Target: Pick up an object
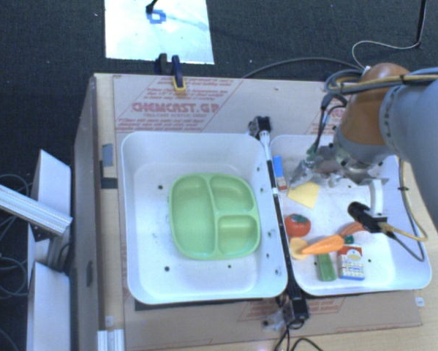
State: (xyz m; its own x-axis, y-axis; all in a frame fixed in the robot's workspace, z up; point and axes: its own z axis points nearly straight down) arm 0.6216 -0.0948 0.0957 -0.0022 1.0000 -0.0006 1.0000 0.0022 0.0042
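Note:
My gripper [311,174] hangs low over the upper left part of the right bin [407,268], just above a flat yellow wedge [304,194]. Nothing shows as held in it. Below the wedge lie a red tomato [297,225], an orange carrot [325,245], a green stick [326,268] and a small printed box [352,263]. A small blue piece [278,168] rests against the bin's left wall. The arm covers the bin's upper right part.
The left bin [142,218] holds a light green divided plate [213,216]. A black ridge [276,203] separates the two bins. Cardboard lies under both bins, with a blue clamp [176,70] at its far edge.

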